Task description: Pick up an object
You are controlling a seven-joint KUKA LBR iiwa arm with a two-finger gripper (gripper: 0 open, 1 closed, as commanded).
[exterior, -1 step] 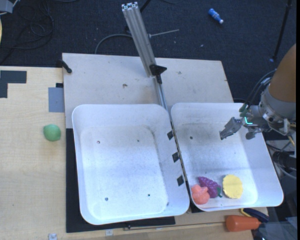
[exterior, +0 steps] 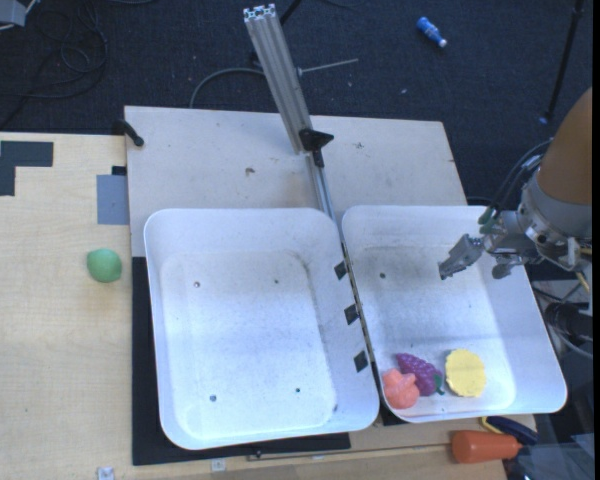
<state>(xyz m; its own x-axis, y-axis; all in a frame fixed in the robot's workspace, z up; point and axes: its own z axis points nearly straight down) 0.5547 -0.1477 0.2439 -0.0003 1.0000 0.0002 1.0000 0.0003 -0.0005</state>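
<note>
- I see three small objects bunched in the right bin's [exterior: 540,348] near corner, by the divider between the bins: an orange-pink piece [exterior: 401,389], a purple piece [exterior: 419,370] touching it, and a yellow disc [exterior: 465,373] just beside them.
- The left bin [exterior: 180,268] sits alongside.
- The gripper [exterior: 477,259] hangs over the far half of the right bin, toward its right wall — well apart from the cluster.
- I judge the main risk is the crowding: the fingers could straddle two pieces at once, or nudge one against the bin's rim and close on nothing.
- The sloping wall at that corner could also deflect a finger coming down.
- The jaws look spread apart — nothing sits between them, and they touch no object.
</note>
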